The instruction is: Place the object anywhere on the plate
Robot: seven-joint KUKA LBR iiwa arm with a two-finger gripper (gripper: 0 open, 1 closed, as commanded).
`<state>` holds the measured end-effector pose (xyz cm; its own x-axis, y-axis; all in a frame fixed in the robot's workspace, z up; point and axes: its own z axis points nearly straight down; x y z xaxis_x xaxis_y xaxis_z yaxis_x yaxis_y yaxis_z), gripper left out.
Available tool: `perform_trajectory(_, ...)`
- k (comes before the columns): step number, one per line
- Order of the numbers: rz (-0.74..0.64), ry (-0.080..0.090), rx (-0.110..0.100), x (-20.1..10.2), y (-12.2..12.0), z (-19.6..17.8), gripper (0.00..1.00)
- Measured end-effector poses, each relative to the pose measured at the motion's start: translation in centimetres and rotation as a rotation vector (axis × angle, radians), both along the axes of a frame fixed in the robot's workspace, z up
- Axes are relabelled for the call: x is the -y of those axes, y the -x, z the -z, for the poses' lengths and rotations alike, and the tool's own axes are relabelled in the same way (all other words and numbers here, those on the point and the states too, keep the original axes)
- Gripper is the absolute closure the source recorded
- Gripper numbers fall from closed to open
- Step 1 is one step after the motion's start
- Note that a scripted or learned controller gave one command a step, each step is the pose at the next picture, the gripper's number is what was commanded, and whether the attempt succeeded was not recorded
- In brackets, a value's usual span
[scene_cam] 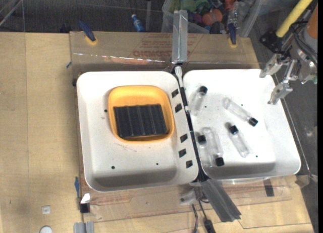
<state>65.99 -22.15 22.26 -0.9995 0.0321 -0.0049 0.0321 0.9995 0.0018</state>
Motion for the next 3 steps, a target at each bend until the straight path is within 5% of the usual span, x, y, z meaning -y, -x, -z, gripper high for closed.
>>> perform_trajectory(1, -0.227, 0.003, 0.007, 0.0, -0.6, -2.0, 0.00)
perform_trajectory(3, -0.936, 0.003, 0.003, 0.0, -0.8, -0.9, 0.00)
